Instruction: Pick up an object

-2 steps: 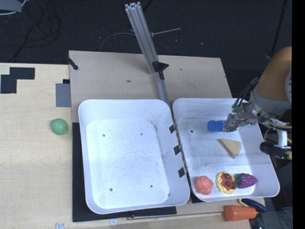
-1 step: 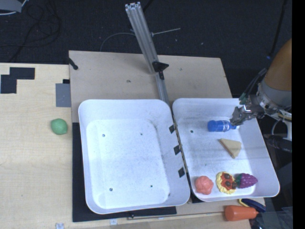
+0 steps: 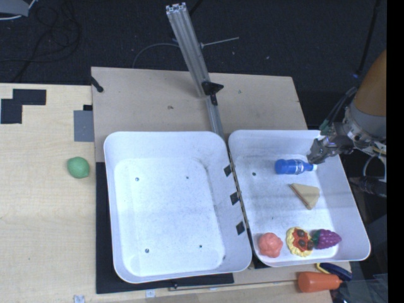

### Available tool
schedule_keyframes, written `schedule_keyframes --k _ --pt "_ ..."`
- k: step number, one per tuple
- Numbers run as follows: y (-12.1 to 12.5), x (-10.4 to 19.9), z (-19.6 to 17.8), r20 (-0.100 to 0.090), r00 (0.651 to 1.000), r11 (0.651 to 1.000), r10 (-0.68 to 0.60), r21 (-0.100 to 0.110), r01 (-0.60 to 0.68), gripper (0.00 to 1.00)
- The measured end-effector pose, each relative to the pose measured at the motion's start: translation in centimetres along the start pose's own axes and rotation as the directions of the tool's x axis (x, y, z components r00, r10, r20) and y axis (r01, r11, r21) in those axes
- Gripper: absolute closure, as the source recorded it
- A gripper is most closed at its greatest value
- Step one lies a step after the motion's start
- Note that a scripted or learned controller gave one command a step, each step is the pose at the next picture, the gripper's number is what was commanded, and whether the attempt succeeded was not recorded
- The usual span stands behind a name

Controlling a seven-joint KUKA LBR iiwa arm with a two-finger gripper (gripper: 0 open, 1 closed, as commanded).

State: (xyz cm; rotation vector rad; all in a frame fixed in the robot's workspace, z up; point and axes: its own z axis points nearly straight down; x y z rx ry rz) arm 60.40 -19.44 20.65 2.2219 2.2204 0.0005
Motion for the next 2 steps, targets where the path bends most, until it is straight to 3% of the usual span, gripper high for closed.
schedule_keyframes --k 2 --pt "-3.2 10.3 -0.7 -0.001 1.000 1.000 -0.004 -0.001 0.004 1.00"
